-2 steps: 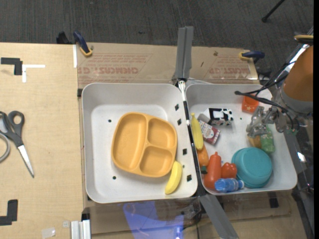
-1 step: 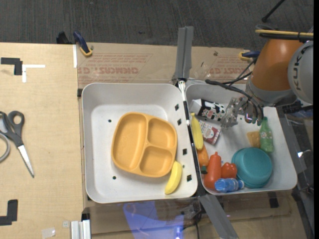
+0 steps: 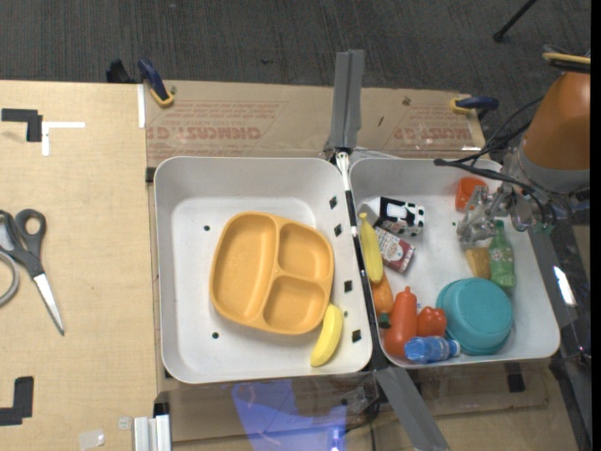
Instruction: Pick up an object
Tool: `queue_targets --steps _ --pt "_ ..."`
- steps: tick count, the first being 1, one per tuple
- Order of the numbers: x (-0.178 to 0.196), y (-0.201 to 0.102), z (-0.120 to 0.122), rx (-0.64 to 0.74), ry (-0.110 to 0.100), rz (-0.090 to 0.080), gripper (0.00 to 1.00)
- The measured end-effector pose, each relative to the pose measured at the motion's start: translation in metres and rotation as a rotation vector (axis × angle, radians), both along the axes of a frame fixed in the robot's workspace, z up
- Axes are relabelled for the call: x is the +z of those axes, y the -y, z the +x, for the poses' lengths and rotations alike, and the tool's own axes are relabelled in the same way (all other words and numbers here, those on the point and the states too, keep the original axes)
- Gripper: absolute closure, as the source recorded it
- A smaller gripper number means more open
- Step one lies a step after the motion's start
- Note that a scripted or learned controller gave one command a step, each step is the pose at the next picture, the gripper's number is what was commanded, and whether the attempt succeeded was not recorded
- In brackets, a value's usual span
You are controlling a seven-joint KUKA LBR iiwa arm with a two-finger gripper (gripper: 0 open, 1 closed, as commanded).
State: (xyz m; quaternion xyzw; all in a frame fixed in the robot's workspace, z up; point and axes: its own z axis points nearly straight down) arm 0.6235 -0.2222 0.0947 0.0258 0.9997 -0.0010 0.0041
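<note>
Objects crowd the right bin; the gripper hangs at its 2 o'clock, beside a green bottle; whether open or closed, cannot tell.

Two bananas, two white bins, one orange plate.

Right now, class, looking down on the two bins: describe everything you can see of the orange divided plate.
The orange divided plate looks like smooth matte plastic, a rounded square with raised ribs parting it into three compartments, one large and two smaller. It lies flat, turned slightly askew, in the middle of the left bin. A banana lies against its lower right corner.
</note>
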Motion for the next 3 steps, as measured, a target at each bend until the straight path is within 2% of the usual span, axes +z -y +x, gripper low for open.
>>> queue_targets --steps 1,2,3 --pt "0.000 -0.001 0.000 0.000 0.000 0.001 0.00" --pt "0.011 0.000 0.002 -0.001 0.007 -0.001 1.00" --pt "0.011 0.000 0.002 -0.001 0.007 -0.001 0.00"
